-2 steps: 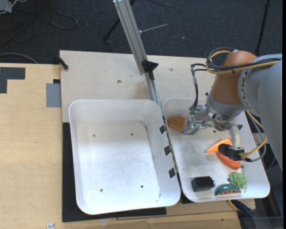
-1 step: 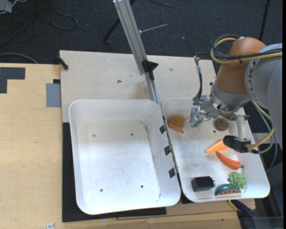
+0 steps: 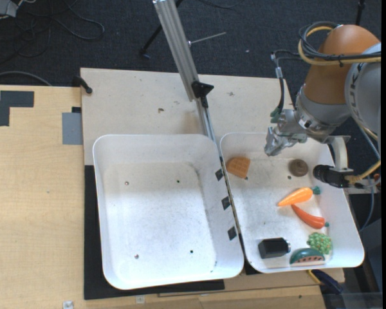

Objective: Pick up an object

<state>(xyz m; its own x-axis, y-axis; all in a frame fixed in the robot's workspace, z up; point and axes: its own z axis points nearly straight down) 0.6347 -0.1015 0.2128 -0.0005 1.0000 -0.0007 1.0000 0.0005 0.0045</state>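
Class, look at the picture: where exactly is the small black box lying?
The black box lies in the right bin, near its front edge, just left of the green grapes and watermelon slice.

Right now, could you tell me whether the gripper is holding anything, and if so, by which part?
Nothing is held. The gripper hangs above the far end of the right bin, with no object between its fingers; the brown ball lies apart from it.

Bins (image 3: 116, 148): white, finely speckled
Carrot (image 3: 294, 197): orange
Pepper (image 3: 308, 216): red-orange
Grapes (image 3: 320, 242): green
Melon slice (image 3: 307, 258): green rind, red flesh
Block (image 3: 273, 247): black
Bread piece (image 3: 238, 167): tan-brown
Round item (image 3: 299, 167): dull brown
Arm (image 3: 340, 63): grey, orange-banded
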